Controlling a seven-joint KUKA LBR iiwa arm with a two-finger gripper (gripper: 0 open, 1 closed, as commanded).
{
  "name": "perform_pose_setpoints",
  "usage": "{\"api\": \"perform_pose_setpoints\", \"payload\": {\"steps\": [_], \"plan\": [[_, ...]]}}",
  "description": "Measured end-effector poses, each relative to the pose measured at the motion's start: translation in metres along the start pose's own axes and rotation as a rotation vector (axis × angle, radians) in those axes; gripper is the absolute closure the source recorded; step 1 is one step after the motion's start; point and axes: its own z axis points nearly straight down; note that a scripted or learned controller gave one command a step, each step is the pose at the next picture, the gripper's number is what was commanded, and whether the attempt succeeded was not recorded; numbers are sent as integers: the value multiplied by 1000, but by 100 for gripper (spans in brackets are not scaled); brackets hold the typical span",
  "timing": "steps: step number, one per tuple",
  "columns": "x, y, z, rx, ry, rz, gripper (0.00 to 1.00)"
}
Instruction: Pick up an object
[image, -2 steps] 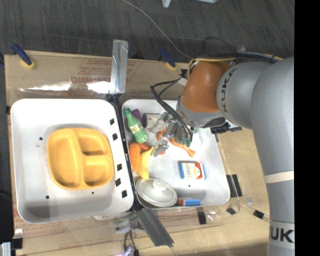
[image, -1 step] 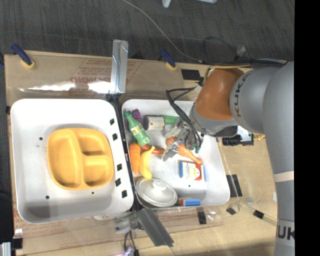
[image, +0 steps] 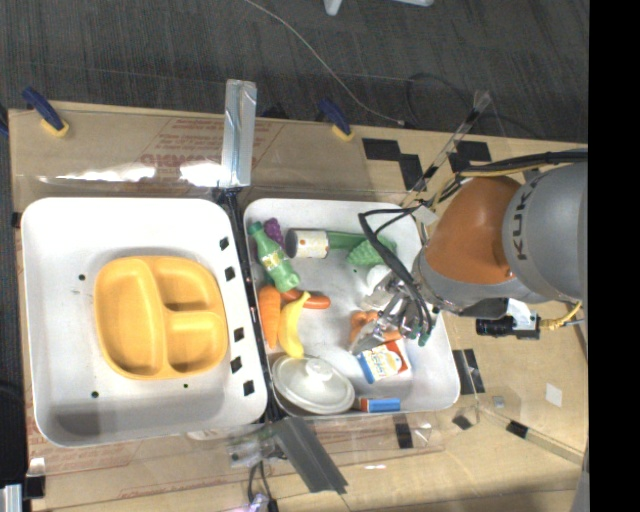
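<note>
My gripper (image: 392, 315) is lowered into the right bin (image: 440, 385), at its right middle, under the orange wrist band. Its tip sits right beside a small orange item (image: 362, 322) and just above a blue, red and white carton (image: 385, 362). Whether anything is held cannot be made out. Further left in the same bin lie a green bottle (image: 272, 255), a white cylinder (image: 310, 243), a green piece (image: 362, 247), a carrot (image: 270, 312), a banana (image: 292, 328) and a red sausage (image: 312, 300). A white lidded bowl (image: 315, 385) sits at the front.
The left bin (image: 50, 250) holds a yellow divided plate (image: 160, 312). A small blue and red stick (image: 378, 405) lies against the right bin's front wall. A metal bracket (image: 240, 135) stands behind the divide between the bins. Cables run behind the arm at upper right.
</note>
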Motion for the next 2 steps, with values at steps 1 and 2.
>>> {"api": "perform_pose_setpoints", "payload": {"steps": [1, 2], "plan": [[9, -2, 0, 0, 2, 50, 0], [37, 1, 1, 1, 1, 9, 0]]}}
